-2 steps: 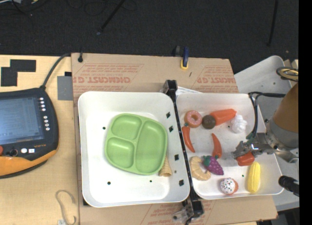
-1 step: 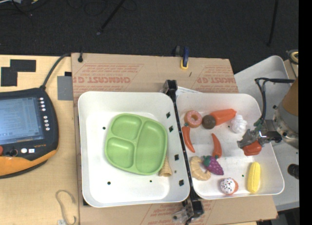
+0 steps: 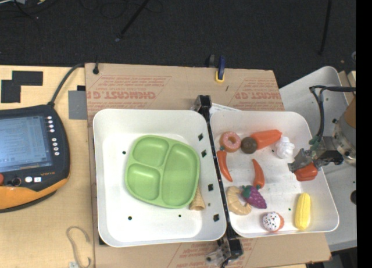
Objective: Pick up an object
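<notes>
Overhead view of the worktop (image 3: 64, 78) with two white bins. The left bin (image 3: 110, 139) carries a green divided plate (image 3: 163, 171), with a small cone (image 3: 198, 202) just beside its lower right edge. The right bin (image 3: 302, 124) carries the loose items: a pink doughnut (image 3: 231, 141), a carrot (image 3: 264, 139), two red chillies (image 3: 224, 165), a white garlic-like piece (image 3: 284, 147), a bunch of purple grapes (image 3: 254, 196), a corn cob (image 3: 302, 210) and a speckled strawberry (image 3: 272, 221). The gripper (image 3: 304, 162) stands at the right wall of the right bin, directly above a red tomato-like piece (image 3: 307, 172), which lies against that wall, apart from the other items. The dark mechanism hides the fingers; whether they are spread or closed on the red piece cannot be told from this angle. The step in hand is judged to be the grasp of that red piece. To do it well, the fingers should straddle the piece at its widest part, clear of the bin wall, close fully before any lift, and rise straight up so that the rounded piece does not roll out
</notes>
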Controlling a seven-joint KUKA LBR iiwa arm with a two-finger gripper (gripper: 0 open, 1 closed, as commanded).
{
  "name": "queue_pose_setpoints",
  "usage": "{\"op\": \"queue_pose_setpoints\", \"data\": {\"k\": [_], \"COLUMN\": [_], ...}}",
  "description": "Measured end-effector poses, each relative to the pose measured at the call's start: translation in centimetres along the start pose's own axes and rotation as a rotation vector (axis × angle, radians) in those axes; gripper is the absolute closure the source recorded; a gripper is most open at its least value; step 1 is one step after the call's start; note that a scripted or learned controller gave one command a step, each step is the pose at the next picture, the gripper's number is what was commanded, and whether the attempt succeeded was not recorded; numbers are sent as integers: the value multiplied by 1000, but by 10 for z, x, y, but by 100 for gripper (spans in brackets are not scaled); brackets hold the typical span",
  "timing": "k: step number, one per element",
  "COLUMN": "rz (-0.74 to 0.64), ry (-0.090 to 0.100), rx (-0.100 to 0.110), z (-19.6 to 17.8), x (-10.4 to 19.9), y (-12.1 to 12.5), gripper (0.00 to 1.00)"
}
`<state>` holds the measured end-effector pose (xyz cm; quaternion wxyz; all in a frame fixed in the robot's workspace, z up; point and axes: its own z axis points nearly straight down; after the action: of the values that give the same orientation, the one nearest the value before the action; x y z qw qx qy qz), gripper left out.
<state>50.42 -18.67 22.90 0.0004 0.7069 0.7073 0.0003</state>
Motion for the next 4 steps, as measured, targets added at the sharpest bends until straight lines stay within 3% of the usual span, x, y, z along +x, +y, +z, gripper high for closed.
{"op": "queue_pose_setpoints", "data": {"k": [4], "rz": [-4], "ry": [3], "rx": [6], "z": [17], "x": [228], "y": [-6], "gripper": [100]}}
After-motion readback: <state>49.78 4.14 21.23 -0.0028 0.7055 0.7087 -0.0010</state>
